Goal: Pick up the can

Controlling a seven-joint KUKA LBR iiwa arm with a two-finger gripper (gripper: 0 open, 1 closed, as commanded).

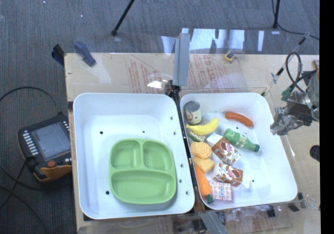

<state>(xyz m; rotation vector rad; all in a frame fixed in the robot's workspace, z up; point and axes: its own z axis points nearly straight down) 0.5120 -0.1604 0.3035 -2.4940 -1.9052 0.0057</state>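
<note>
Can (192, 112) stands among toy food in right bin (271, 175); left bin (91, 123) holds green plate (142, 171); gripper (282, 123) state unclear.

Grey ribbed carpet (78, 3) covers the floor around my bench (125, 73), a pale wooden top under bright glare. Two thin black stand legs (130, 3) slant across the carpet behind it. A teach pendant (46, 147) lies on the floor at the left, its dark cable (10, 102) looping away.
</note>
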